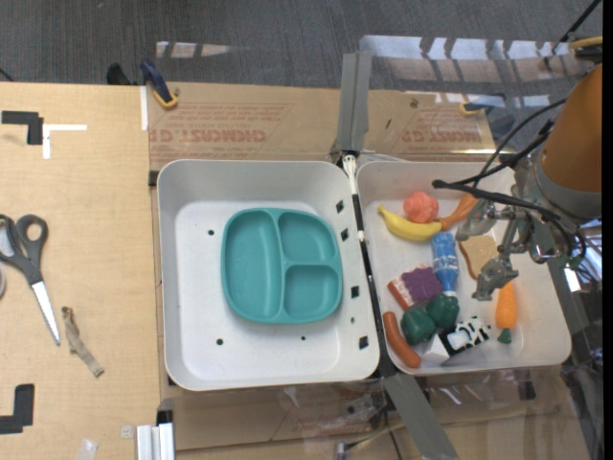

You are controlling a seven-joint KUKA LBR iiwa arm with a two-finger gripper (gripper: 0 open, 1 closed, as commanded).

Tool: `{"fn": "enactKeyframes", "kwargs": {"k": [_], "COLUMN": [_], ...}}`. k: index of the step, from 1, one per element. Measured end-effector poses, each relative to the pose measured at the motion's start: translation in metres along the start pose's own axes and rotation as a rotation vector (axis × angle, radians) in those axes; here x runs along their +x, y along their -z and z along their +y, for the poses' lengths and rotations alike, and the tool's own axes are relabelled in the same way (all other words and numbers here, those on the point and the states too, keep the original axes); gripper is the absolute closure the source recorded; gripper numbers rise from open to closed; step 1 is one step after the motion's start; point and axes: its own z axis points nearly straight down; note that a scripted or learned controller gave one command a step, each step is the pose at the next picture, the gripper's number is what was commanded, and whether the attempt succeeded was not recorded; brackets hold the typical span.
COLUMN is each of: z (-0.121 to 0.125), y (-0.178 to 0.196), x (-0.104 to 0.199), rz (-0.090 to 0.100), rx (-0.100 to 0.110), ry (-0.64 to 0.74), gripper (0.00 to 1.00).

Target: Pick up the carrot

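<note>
Your gripper [498, 278] hovers in the right bin [546, 353], just above the carrot [506, 307] at its 4 o'clock; whether it's parted or closed, you can't tell

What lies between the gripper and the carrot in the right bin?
In the camera view, nothing lies there: the gripper hangs just above the carrot, with bare white bin floor around them.
</note>
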Motion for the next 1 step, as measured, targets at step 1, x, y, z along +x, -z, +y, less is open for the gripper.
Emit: {"fn": "enactKeyframes", "kwargs": {"k": [1], "z": [-0.0606], "y": [-0.0227], "x": [0.0225], "rz": [-0.001], "rx": [0.0], "ry": [0.109], "gripper": [0.0]}}
